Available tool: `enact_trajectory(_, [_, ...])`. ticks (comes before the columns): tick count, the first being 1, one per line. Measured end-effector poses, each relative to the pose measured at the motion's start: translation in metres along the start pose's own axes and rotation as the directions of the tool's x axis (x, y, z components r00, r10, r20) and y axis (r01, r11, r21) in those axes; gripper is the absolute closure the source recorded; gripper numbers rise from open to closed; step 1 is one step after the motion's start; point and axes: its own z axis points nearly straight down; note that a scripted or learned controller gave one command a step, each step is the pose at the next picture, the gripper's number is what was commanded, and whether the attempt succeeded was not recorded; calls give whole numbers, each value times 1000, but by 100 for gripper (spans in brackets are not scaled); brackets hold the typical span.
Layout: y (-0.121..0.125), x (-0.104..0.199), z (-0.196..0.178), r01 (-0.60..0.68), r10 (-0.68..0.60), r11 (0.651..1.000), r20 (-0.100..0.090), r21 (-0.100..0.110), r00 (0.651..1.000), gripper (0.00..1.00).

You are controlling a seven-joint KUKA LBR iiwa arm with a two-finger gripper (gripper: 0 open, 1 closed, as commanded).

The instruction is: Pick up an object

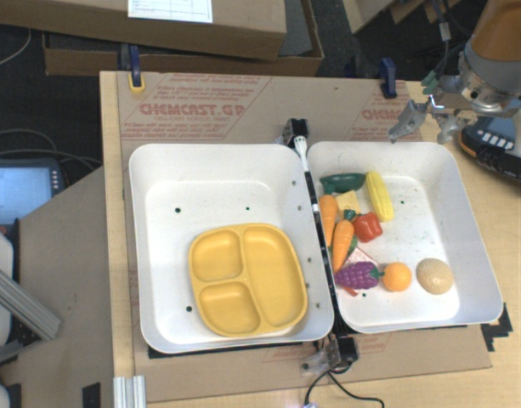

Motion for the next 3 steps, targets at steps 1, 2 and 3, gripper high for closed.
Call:
enact_trajectory(1, [-53, 13, 96, -1, 1, 1000, -4, 13, 1000, 0])
enact_trajectory(2, [-67, 20, 160, 0, 0, 1000, -3, 7, 1000, 0])
enact_trajectory(3, [-64, 19, 146, -1, 1, 1000, -1, -1, 1000, 100])
